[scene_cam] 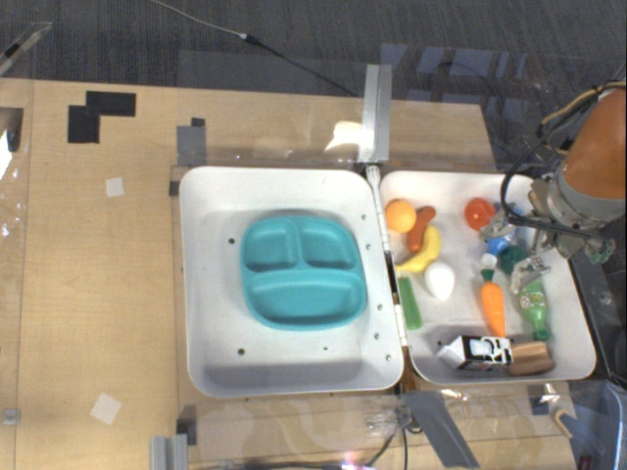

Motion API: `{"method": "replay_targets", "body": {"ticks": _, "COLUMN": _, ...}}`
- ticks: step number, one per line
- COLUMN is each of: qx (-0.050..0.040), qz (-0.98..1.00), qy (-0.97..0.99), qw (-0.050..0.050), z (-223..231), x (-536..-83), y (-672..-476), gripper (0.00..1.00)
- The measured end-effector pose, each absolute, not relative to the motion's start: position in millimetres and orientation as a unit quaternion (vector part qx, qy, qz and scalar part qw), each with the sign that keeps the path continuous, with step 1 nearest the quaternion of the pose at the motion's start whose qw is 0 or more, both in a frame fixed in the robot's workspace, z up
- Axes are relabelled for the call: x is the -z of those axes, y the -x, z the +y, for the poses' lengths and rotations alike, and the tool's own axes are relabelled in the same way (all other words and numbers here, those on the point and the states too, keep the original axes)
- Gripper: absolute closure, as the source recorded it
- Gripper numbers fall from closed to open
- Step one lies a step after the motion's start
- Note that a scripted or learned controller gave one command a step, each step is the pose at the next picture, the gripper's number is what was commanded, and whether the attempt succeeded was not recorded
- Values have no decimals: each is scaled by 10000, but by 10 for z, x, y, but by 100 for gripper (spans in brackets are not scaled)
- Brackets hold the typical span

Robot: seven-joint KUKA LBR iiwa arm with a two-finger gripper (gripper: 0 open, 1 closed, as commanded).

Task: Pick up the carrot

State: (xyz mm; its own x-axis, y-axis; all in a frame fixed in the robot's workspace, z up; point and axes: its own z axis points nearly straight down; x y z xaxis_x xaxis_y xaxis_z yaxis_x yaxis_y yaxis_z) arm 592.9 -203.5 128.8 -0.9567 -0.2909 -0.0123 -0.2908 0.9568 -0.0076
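carrot (493,307): lying near the right bin's (588,360) right edge
gripper (522,258): hovering close, can't tell its state
risk: green bottle (534,306) crowds the carrot, could get bumped

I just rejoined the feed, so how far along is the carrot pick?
Early stage. Done: the arm has reached over the right bin, its claw hovering near the bin's right side. In hand: nothing that I can see; the carrot lies flat on the bin floor, beside the green bottle. Left: line up over the carrot, descend, grip it and lift.
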Motion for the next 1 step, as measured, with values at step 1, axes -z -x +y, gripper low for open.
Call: {"method": "replay_targets", "body": {"ticks": 1, "qx": 8, "qz": 9934, "qy": 1142, "qw": 67, "z": -1362, "x": -893, "y": -5918, "gripper": 0}}
